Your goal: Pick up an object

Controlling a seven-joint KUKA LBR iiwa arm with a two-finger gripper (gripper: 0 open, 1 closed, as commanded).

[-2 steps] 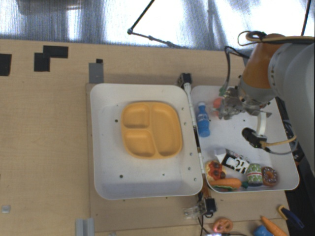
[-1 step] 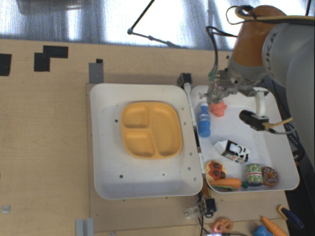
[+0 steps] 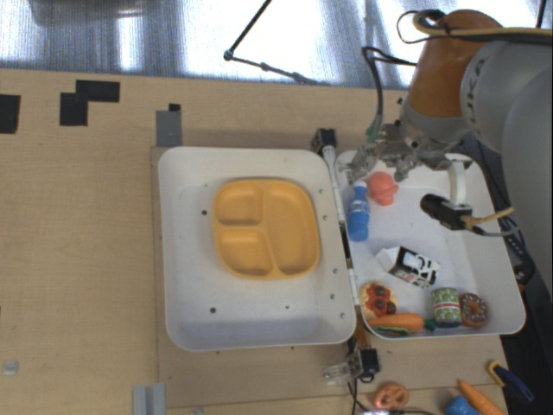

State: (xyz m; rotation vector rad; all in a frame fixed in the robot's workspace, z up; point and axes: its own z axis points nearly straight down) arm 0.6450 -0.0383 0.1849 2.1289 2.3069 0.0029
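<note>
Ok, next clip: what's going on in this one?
A grey KUKA arm reaches in over the right bin, its gripper low at the far end, just above a pink toy and beside a blue bottle. Nothing looks lifted yet. More toy food lies along that bin's near edge. The left bin holds a yellow divided plate.

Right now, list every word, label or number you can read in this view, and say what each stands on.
None can be read.
Black-and-white carton: dark print, too blurred to read.
Green can: patterned label, too small to read.
Blue bottle: no legible label.
Black squares on the bench: plain marks, not text.
</note>
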